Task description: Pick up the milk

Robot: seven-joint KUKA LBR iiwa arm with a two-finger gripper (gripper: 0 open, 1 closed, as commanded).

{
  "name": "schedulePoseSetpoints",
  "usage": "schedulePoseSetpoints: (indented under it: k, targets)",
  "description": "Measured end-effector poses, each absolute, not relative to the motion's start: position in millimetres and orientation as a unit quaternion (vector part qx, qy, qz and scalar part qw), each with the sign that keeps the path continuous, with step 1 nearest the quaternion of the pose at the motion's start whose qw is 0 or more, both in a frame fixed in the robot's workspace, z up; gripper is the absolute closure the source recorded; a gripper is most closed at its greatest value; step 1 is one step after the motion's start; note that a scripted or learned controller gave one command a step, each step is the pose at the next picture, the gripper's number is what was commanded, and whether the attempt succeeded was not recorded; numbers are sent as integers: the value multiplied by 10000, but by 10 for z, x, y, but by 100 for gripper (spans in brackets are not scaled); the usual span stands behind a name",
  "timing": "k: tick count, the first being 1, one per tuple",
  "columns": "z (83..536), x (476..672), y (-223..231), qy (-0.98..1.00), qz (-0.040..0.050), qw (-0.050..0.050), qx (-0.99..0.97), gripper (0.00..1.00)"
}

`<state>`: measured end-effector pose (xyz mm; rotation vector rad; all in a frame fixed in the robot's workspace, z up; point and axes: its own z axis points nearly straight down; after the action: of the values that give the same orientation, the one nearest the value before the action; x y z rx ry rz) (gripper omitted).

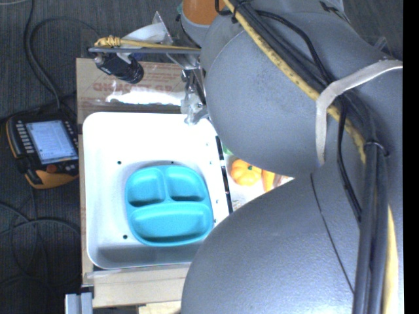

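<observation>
far left: handheld control pendant [44,146] on the dark floor | centre-left: white bin [105,175] holding a blue divided tray [170,203] | centre: orange item [244,173] peeks beneath the arm | right: grey arm [294,110] covers the second bin | milk: hidden from sight

Dark grey carpet floor [39,241] all around my bench, with black cables [39,44] snaking over it at the left. A handheld control pendant [44,146] with a lit screen lies on the carpet there. Brown cardboard-looking sheet [118,87] sits at the bench's far edge, I think. Lighting's even, fairly bright.
</observation>
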<state>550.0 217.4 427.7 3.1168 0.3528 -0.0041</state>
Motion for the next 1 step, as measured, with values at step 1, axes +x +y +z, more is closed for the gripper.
schedulePoseSetpoints:
  k: [1]
  targets:
    - [4329, 5001, 1640, 1014, 0, 30, 9948, 100]
